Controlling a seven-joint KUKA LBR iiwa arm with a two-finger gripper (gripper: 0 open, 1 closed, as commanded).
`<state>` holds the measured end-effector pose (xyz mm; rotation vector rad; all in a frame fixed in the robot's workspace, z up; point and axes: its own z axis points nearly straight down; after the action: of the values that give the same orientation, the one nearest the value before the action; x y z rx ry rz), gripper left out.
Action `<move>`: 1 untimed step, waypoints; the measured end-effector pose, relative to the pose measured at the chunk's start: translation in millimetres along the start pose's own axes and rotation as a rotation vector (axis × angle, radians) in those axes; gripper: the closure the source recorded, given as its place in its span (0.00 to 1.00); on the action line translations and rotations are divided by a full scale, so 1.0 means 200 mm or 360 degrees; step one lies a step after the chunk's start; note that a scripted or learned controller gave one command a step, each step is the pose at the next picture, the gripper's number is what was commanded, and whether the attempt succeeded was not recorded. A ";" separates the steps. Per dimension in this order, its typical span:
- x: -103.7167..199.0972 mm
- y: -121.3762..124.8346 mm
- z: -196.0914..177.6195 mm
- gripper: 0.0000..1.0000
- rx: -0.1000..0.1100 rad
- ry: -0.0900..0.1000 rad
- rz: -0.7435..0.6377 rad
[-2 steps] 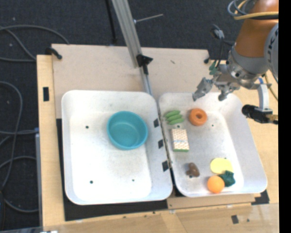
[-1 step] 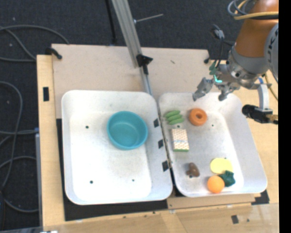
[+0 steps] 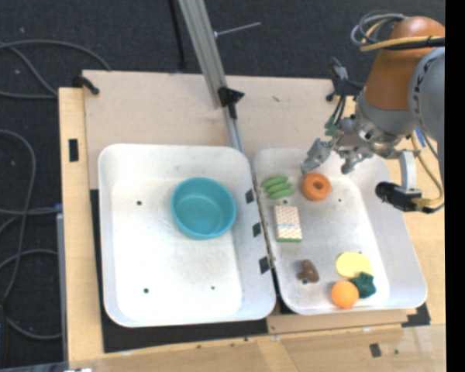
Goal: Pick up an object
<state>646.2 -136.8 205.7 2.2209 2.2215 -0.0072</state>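
White plastic makes up both bins you see on the bench. The left bin [image 3: 124, 285] sits in the middle left of the frame, and it holds one thing: a teal bowl [image 3: 204, 208], standing upright near the bin's upper middle. The right bin [image 3: 387, 246] sits just beside it, in the lower right part of the frame, and it holds many small things. Near its upper left corner you can see a green ridged piece [image 3: 277, 187]. Just right of that lies an orange ring [image 3: 316, 187] like a small donut. Below the green piece lies a speckled block [image 3: 287, 223] with a green end. Lower down is a small brown lump [image 3: 308, 270]. In the bin's lower right corner an orange ball [image 3: 344, 294], a yellow piece [image 3: 352, 265] and a dark green piece [image 3: 365, 285] sit close together, touching or nearly so. Your gripper [image 3: 335, 157] hangs at the upper edge of the right bin, just above and to the right of the orange ring. Its two fingers are spread apart, with nothing between them. It does not touch the ring or any other thing. The orange and grey arm [image 3: 395, 68] comes in from the upper right of the frame.
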 end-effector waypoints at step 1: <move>0.00 0.02 0.22 0.00 0.0001 0.0000 0.0002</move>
<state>650.3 -137.9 162.3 2.2222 2.2205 -0.0082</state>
